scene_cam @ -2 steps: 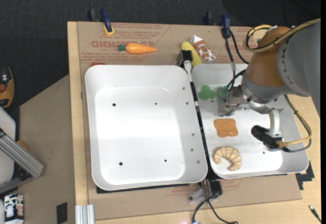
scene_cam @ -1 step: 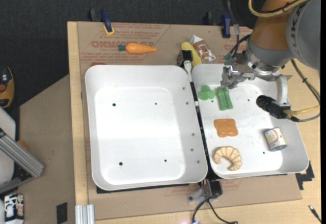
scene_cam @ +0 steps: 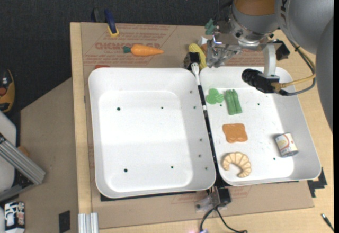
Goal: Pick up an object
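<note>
The gripper [scene_cam: 217, 53] hangs above the right white bin's [scene_cam: 304, 136] far left corner; whether it is released or clenched I cannot tell. In that bin lie a green ridged plastic vegetable [scene_cam: 233, 101], a flat orange-brown toy toast [scene_cam: 234, 132], a tan plastic croissant [scene_cam: 237, 163] and a small white can [scene_cam: 286, 144]. The croissant looks light, stiff and slightly slick; pinching across its narrow middle seems best.

The right bin [scene_cam: 302, 136] holds green pieces [scene_cam: 225, 99] near its back, a toast [scene_cam: 234, 132] below them, a croissant [scene_cam: 237, 163] in front, and a can [scene_cam: 286, 144] to the right. The gripper [scene_cam: 218, 53] hangs just behind this bin. A carrot [scene_cam: 144, 51] lies on the desk [scene_cam: 159, 36] behind the left bin [scene_cam: 148, 131].
</note>
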`<state>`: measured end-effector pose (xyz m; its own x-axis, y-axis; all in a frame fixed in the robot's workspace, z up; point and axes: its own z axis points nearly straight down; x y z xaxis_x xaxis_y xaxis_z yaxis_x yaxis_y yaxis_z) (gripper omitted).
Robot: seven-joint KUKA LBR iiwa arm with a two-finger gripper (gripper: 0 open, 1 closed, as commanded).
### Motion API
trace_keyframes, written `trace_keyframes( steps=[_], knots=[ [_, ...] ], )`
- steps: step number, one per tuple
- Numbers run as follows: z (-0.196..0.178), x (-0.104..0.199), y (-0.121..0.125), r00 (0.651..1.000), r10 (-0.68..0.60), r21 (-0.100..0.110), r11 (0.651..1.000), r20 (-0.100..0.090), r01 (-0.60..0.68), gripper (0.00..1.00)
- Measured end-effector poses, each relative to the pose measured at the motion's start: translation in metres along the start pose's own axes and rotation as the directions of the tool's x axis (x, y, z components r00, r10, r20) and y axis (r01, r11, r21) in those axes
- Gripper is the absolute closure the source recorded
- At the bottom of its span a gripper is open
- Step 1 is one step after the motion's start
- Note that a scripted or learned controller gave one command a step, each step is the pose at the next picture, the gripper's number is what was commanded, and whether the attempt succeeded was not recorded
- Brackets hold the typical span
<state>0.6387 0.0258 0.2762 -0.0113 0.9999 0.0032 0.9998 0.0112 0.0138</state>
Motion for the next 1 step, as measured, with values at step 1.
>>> trace_keyframes(
  steps=[1],
  knots=[
    [-0.1488,0.0729,0.0178,1.0,0.002,-0.008,1.0,-0.001,-0.002,1.0]
  ],
)
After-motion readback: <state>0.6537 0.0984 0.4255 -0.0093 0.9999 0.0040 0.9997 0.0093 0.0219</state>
